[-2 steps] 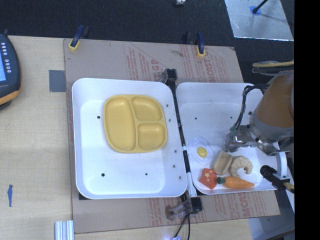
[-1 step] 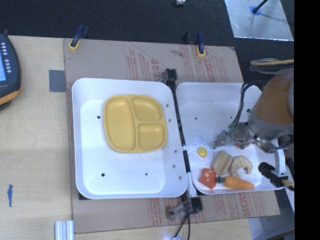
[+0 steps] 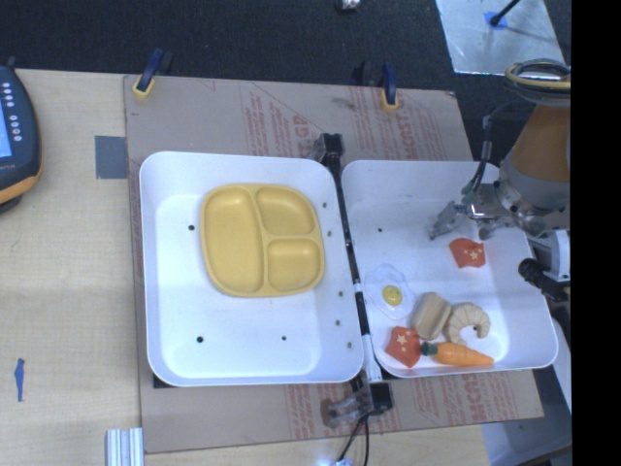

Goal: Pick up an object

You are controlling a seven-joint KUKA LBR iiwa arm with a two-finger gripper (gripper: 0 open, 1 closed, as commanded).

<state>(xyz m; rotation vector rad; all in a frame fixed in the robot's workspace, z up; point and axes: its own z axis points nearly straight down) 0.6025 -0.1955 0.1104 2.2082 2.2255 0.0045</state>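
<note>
Carrot, strawberry, bread and croissant crowd the right bin's front edge. Gripper sits near the back right corner, fingers spread, beside a red piece.

Divided plate in left bin, toy food in right bin

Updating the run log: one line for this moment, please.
gripper: over right bin, nothing held | nearest: red piece | yellow divided plate: left bin

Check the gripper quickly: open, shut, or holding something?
Gripper: open, holding nothing, over the right bin above and left of the red strawberry piece.
</note>
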